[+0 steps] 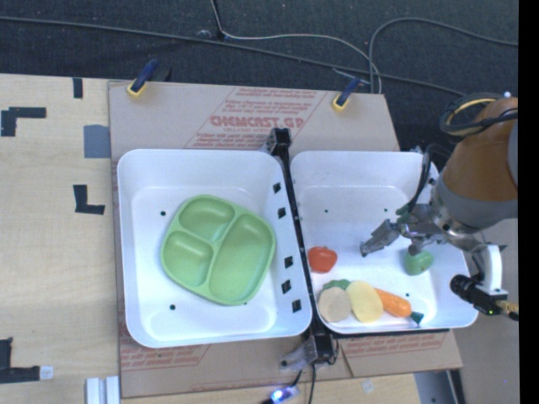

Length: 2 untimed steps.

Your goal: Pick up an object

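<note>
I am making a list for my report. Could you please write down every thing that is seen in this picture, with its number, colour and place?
bins: two, white, side by side on the cardboard
plate: one, light green, divided, in the left bin
tomato: one, red, right bin near the divider
potato pieces: two, pale tan and yellow, front of the right bin
carrot: one, orange, beside the yellow piece
green toy: one, green, right bin beside the hand
clamps: two, yellow and blue, at the cardboard's far edge
cardboard: one, brown, under the bins
arm: one, grey and orange, from the right
hand: one, grey, above the right bin
</note>
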Each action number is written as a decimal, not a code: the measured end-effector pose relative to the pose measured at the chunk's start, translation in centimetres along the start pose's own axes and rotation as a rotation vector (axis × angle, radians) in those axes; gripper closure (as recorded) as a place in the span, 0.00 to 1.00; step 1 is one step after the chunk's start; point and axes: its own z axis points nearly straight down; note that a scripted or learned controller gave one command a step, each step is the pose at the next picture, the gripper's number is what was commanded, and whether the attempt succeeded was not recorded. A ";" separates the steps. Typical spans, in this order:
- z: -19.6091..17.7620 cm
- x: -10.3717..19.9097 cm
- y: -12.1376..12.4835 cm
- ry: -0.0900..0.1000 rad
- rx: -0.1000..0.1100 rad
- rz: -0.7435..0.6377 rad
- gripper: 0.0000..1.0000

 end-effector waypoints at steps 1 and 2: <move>-0.6 0.0 0.3 -0.002 -0.013 -0.004 0.00; 3.9 -0.5 0.4 -0.002 -0.009 -0.004 0.00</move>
